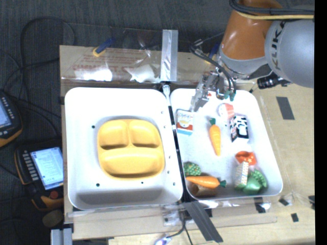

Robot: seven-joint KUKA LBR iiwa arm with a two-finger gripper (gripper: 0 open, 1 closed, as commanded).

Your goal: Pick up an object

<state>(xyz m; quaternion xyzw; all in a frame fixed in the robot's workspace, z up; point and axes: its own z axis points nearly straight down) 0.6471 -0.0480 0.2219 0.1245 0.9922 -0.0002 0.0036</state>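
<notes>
Carrot (pixel 215 139) below tool (pixel 210 94), apart, right bin (pixel 265 131).

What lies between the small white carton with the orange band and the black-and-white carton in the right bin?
In the camera view, an upright orange toy carrot lies between the small white carton and the black-and-white carton.

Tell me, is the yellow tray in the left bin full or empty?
Empty. The yellow tray shows three bare compartments, with no item in any of them. The toy food all lies in the right bin.
</notes>
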